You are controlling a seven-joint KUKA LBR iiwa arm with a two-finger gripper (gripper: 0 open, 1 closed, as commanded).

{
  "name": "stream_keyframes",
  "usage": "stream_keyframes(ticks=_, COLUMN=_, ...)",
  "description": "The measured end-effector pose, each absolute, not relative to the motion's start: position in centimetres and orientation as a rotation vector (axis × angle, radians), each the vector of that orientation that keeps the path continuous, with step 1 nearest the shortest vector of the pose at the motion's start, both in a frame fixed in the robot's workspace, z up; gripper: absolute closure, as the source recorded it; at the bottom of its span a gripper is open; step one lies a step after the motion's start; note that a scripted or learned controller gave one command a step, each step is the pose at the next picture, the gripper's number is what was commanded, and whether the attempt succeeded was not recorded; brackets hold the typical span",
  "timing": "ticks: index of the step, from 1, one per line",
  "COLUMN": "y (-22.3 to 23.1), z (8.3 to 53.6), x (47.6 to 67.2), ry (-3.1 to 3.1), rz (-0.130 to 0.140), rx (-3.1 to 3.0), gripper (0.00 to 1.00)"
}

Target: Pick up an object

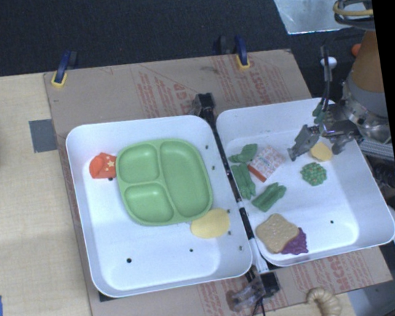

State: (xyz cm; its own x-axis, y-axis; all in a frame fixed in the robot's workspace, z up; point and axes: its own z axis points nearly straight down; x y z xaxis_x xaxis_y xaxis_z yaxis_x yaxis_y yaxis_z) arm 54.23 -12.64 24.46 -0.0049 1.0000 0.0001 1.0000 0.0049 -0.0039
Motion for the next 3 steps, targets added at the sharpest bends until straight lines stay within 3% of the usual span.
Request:
stream_keyframes(ticks=1, y=-10.3, z=19.0, x=52.4, ry=-2.222, rz=0.01, rx=-2.209, gripper=0.0)
stream_keyframes(ticks=2, y=-12.7, z=8.8, x=48.6, ry=-2.219, rz=0.005, rx=-2.215, gripper=0.0)
stream_keyframes(ticks=3, y=-12.7, z=10.4, x=48.9, ry=-2.231, rz=0.001, rx=-2.211, gripper=1.0)
